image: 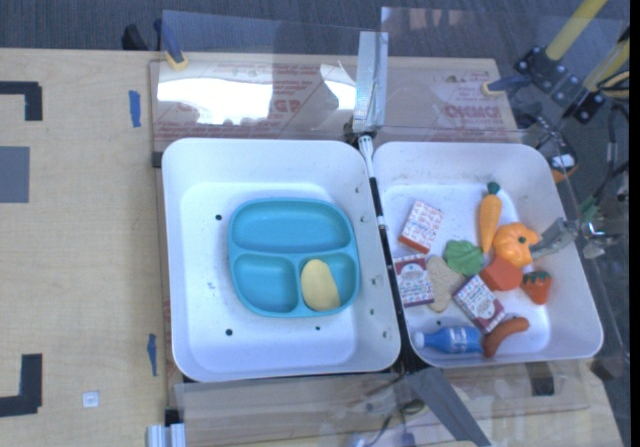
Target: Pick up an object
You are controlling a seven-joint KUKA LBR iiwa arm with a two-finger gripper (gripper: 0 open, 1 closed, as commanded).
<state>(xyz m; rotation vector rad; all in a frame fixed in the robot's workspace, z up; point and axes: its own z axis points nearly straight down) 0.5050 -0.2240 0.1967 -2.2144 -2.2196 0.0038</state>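
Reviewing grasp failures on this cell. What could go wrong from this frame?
1. The right bin is crowded: the carrot, orange pumpkin-like toy, green leaf and red block touch, so a grasp may catch two or none.
2. The gripper sits at the bin's right rim; a collision there is possible.

Robot lab: 2 white bins (190,175) on wooden bench (70,235) w/ tape marks, clear shields, toy food.
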